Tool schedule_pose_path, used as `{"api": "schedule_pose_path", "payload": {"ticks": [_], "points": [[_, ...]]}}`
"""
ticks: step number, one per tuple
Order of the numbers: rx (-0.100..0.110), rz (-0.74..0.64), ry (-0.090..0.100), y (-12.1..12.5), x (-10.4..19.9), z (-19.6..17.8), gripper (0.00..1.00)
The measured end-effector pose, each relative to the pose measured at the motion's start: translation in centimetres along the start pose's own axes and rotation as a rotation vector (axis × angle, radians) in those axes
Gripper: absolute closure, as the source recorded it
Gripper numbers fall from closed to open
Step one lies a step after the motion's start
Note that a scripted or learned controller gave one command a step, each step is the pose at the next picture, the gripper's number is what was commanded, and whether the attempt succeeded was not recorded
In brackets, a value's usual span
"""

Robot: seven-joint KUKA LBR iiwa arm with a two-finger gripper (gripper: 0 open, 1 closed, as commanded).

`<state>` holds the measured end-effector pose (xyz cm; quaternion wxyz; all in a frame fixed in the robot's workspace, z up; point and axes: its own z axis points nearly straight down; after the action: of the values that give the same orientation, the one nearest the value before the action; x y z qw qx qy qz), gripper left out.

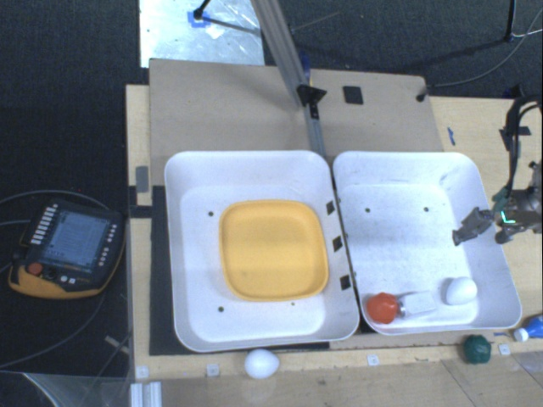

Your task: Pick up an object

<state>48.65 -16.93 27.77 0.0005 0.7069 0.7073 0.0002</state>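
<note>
Two white bins (254, 170) (tan bench (373, 117))

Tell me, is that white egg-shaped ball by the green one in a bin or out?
Out. The white egg-shaped ball rests on the bench outside the left bin's front rim.

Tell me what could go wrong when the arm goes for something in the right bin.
The white egg and red ball sit against the right bin's near wall, so the gripper may hit the rim. Both are round and could roll away. The clear piece beside the ball may get nudged.
</note>
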Motion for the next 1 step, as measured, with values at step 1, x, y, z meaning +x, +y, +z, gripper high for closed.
{"api": "schedule_pose_path", "payload": {"ticks": [1], "points": [[0.000,0.000,0.000,0.00,0.00,0.00,0.00]]}}
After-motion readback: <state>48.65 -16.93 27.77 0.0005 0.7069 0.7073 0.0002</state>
